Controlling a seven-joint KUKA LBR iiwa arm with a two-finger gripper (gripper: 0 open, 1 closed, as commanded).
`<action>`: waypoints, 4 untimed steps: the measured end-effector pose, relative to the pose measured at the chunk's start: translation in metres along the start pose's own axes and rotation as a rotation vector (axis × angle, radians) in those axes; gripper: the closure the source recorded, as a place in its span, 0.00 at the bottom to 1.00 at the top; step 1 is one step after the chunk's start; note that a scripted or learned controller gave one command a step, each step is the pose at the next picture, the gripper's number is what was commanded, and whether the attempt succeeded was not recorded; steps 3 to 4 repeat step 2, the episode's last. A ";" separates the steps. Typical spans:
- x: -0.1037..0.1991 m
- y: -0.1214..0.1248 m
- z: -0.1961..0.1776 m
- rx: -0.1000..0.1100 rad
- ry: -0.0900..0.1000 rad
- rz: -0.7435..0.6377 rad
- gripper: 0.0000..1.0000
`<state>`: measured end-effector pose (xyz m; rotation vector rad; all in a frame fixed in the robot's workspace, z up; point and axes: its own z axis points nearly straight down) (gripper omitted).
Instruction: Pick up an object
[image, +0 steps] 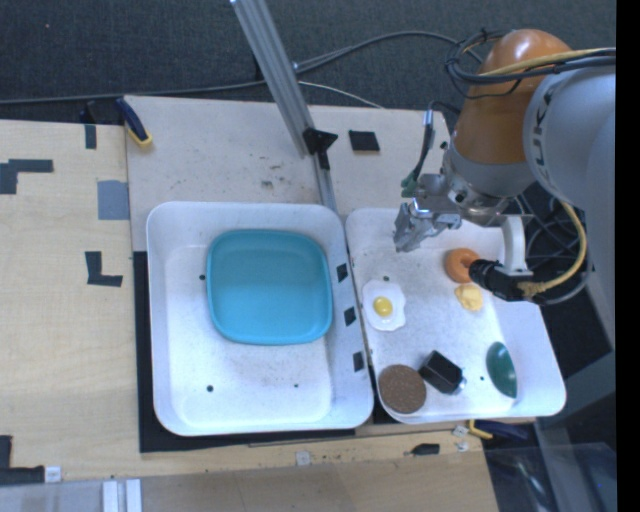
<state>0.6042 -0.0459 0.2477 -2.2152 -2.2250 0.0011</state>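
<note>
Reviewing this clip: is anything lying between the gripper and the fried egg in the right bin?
Nothing visible does. The gripper hangs over the far left part of the right bin, and the fried egg lies nearer the camera with bare bin floor between them. The orange piece sits off to the side.

Grey arm (580, 110) with orange band (505, 95), black cables (560, 270), metallic fingers (405, 236).

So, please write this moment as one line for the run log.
arm: over right bin | gripper: near back edge, nothing seen held | right bin: fried egg, orange, brown disc | left bin: blue plate
</note>
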 end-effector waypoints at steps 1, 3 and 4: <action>0.052 0.004 0.013 0.000 0.000 0.000 1.00; 0.107 0.025 0.020 -0.001 0.000 0.000 1.00; 0.107 0.025 0.020 -0.001 0.000 0.000 1.00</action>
